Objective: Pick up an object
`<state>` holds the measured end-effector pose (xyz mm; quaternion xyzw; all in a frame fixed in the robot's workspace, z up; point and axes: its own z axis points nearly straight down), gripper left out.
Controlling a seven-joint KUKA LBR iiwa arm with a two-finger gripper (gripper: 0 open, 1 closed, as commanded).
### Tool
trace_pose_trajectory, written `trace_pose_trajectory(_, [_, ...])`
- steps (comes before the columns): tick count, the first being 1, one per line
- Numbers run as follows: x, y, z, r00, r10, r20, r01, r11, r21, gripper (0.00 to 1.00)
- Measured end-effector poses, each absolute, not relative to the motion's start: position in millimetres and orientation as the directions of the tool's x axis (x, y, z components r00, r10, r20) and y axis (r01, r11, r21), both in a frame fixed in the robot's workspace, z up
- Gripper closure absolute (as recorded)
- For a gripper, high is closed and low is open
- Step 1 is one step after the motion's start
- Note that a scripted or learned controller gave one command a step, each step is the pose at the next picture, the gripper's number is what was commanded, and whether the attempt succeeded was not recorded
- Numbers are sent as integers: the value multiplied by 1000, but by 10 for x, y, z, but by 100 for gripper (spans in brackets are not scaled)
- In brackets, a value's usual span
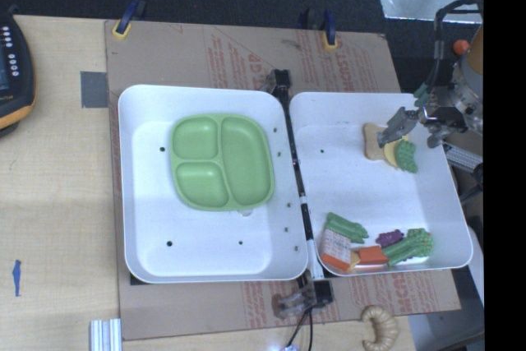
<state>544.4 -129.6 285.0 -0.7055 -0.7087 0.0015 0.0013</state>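
Here, the thing nearest my reach is a tan piece (375, 142) with a yellow-green toy (404, 154) touching it, both lying on the floor of the right bin (345, 193) near its far right corner, and my pincer (403, 127) hangs just over them with one dark finger slanting toward the tan piece. Whether its tips are spread or pressed together I cannot tell, and nothing shows pinched between them. Further off, a heap of toy food (374, 247) crowds the near wall, harder to single out, and the green plate (222, 162) sits in the left bin (148, 251).
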Motion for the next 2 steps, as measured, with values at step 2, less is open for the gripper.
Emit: trace_pose_trajectory(2, [6119, -1677, 1269, -10, 1000, -3, 1000, 10, 0, 0])
